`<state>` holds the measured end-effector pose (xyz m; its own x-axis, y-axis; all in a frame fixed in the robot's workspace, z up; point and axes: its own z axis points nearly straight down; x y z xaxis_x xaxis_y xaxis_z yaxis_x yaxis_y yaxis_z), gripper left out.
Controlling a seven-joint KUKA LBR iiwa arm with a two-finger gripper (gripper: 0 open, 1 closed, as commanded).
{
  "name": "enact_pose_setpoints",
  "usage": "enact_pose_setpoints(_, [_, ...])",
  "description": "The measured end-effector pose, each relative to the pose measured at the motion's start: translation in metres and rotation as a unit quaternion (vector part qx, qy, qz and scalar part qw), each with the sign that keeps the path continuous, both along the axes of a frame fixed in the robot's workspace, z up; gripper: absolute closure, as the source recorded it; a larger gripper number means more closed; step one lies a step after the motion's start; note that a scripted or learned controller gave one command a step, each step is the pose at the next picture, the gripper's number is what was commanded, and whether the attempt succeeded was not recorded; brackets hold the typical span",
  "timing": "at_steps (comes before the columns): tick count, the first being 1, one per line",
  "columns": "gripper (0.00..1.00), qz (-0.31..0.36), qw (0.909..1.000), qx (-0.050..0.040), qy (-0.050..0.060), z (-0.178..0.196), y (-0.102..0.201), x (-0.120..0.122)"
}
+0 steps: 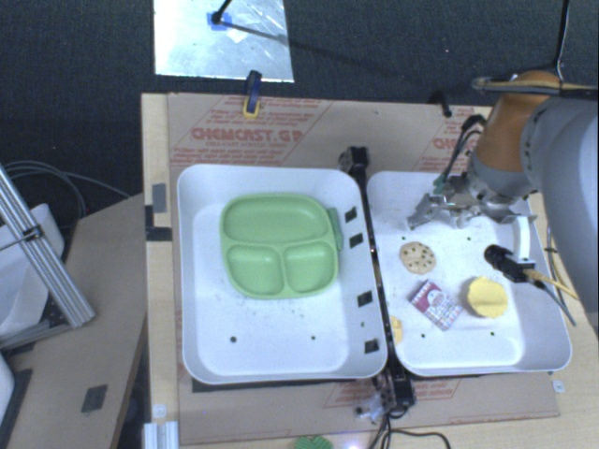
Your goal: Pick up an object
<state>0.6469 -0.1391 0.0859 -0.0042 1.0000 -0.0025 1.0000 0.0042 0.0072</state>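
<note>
My gripper [437,218] hangs over the back part of the right bin [538,344], open, with nothing between its fingers. A round chocolate-chip cookie [416,255] lies just in front of it, a short gap away. Nearer the front lie a red and white packet [436,304] and a yellow round piece [487,296]. A small yellow item [396,328] sits against the right bin's left wall, partly hidden by it.
The left bin [201,335] holds a green divided plate [279,244]. A black divider with clips [365,251] runs between the bins. The arm's grey body [566,157] covers the right bin's back right corner.
</note>
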Motion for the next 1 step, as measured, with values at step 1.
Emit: enact_pose_setpoints(1, [0.00, -0.003, 1.0000, 0.0028, 0.008, -0.0024, 0.0241, -0.1065])
